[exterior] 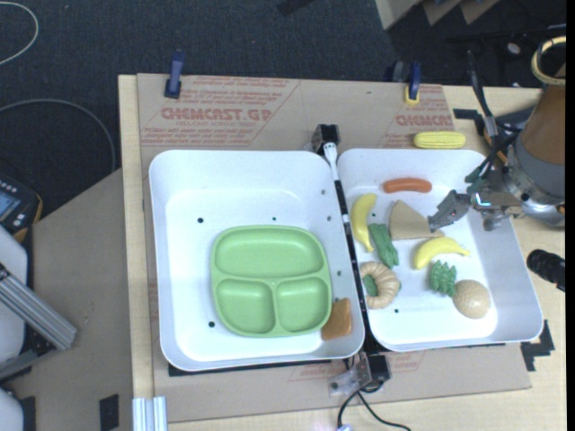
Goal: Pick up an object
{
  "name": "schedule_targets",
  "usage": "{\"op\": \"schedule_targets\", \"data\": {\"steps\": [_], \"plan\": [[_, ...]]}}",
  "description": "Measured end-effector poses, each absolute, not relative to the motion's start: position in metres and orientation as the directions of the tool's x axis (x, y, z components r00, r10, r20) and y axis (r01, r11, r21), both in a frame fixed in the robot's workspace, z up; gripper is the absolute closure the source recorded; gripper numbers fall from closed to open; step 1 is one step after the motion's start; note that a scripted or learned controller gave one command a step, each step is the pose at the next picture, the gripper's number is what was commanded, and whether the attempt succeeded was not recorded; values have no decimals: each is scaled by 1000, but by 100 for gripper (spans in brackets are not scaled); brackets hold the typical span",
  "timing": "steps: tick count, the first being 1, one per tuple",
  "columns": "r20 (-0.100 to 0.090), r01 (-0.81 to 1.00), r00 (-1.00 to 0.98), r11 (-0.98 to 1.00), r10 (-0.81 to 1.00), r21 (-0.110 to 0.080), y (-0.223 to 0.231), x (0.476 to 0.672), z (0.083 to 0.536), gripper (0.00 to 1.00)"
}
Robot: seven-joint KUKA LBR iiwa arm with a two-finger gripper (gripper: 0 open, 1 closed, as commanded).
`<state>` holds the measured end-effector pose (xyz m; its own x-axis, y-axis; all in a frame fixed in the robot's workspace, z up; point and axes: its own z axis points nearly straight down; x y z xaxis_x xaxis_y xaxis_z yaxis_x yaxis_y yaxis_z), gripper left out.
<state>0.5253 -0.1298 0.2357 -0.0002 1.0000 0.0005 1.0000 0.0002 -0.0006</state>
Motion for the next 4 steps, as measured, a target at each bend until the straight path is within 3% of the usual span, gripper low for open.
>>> {"op": "schedule_targets", "data": {"steps": [1,2,4], "plan": [[-3,1000,2,-2,1000,1,-129,478,80,0],[-4,1000,-5,5,1000,12,-100,566,88,0],[-4,1000,1,-1,1000,13,-93,482,88,0]]}}
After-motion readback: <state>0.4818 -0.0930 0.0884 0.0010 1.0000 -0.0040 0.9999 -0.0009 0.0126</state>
